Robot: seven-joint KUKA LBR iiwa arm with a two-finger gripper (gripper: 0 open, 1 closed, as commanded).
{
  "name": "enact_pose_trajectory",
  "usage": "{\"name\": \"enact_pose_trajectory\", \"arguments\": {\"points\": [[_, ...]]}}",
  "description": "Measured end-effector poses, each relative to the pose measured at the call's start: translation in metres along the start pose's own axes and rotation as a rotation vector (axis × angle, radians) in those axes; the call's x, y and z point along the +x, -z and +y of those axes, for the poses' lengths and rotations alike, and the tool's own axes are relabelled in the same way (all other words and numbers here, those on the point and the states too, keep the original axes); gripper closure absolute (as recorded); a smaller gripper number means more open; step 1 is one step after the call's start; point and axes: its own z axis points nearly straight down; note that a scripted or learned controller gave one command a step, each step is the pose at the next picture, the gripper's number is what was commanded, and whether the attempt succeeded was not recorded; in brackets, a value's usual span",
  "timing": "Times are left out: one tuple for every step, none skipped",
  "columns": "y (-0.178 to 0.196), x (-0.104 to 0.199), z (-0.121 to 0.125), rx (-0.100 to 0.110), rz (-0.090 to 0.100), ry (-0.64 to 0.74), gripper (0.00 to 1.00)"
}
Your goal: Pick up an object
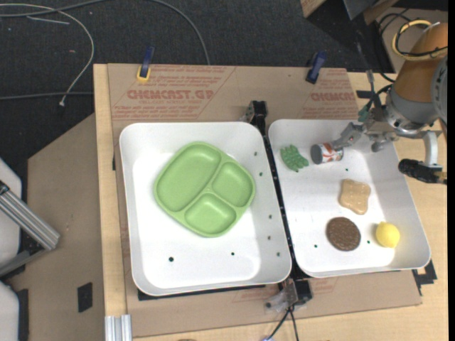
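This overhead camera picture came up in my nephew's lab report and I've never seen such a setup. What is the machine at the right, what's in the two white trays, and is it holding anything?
The picture is taken by one fixed camera above a bench, looking down at a slant. The machine at the right is a robot arm, grey with an orange band, driven by a program. Its end effector reaches into the right bin, next to a small can lying on its side. Whether it grips the can cannot be told from here.

The right bin also holds a green leafy piece, a tan bread-like piece, a round brown cookie-like disc and a yellow lemon-like ball. The left bin holds a green divided plate with three compartments. Both bins sit on a cardboard sheet clamped at the far edge.
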Motion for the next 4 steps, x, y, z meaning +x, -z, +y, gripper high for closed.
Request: {"name": "enact_pose_trajectory", "arguments": {"points": [[0.010,0.001,0.001,-0.002,0.001,0.001,1.00],[0.055,0.001,0.006,0.019,0.005,-0.001,1.00],[0.108,0.006,0.001,0.017,0.005,-0.001,1.00],[0.164,0.005,0.004,0.018,0.004,-0.002,1.00]]}}
